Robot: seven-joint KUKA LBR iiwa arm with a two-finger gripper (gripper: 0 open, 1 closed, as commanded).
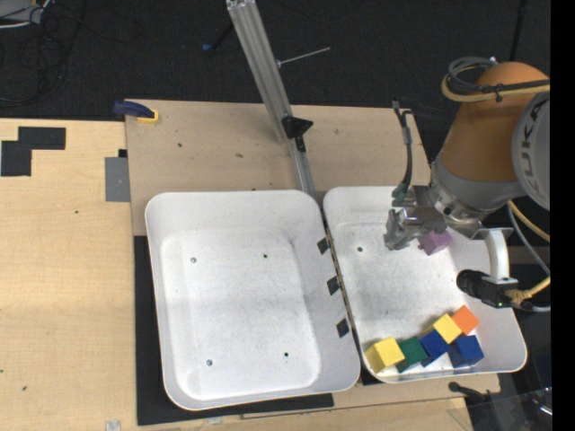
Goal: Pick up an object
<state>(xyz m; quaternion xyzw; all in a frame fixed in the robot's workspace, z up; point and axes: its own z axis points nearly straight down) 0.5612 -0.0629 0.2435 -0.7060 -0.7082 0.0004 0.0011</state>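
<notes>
The gripper (406, 227) hung over the right bin (386, 299), with a purple block (437, 240) just beside it at 3 o'clock. It was hard to see, so I cannot tell how the jaws stood. To do well, it should drop straight over one block; more blocks (429, 341) sat at the bin's 5 o'clock corner.

Camera count: I have one view, fixed above the bench (216, 146).
Facing: it looks down at a slant, the far bench edge toward the top of my view and the near edge at the bottom.
Coverage: I see the left bin (180, 215) and the right bin (352, 206) whole, side by side.
Distance: set well back, so dark floor beyond the bench shows too.
Arm side: the arm (490, 142) enters from my view's right.
Obstruction: a slanted metal rail (265, 70) crosses the upper middle.
</notes>
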